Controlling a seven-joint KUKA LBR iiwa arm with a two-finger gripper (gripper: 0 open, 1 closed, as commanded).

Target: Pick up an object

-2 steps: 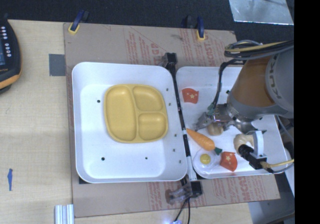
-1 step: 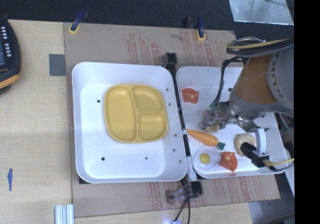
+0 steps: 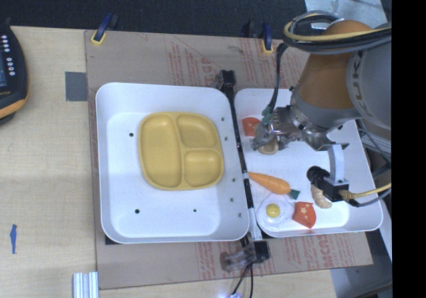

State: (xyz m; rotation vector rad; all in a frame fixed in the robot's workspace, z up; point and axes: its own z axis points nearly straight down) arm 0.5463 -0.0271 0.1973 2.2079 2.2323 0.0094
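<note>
A grey KUKA arm with an orange band [image 3: 329, 67] reaches into the right-hand white bin [image 3: 359, 223], its gripper [image 3: 269, 136] lowered at the bin's upper left corner, just beside the wall it shares with the left bin [image 3: 113, 223]. Whether the gripper is spread or closed cannot be told here: the metal parts blur together against a small brownish object [image 3: 267, 148] directly beneath it, and nothing can be seen held.

A red piece [image 3: 250, 125] lies against the shared wall, just beside the gripper. Toward the near edge of the right bin from the gripper lie a toy carrot [image 3: 269, 183], a fried-egg piece [image 3: 273, 211] and a red wedge [image 3: 305, 214], the last two near the bin's front wall. A pale knobbly item [image 3: 322, 198] sits partly under a black fitting on the arm's cable. The left bin holds a yellow divided plate [image 3: 180, 150].

The likeliest target is the brownish object under the gripper (its shape is too hidden to name). Judged from the set around it, it is probably light, hard play-food plastic, smooth and apt to skid or pop out of a pinch. A hold across its narrowest width, taken squarely from above, looks safest; the nearby wall leaves little room on that side
</note>
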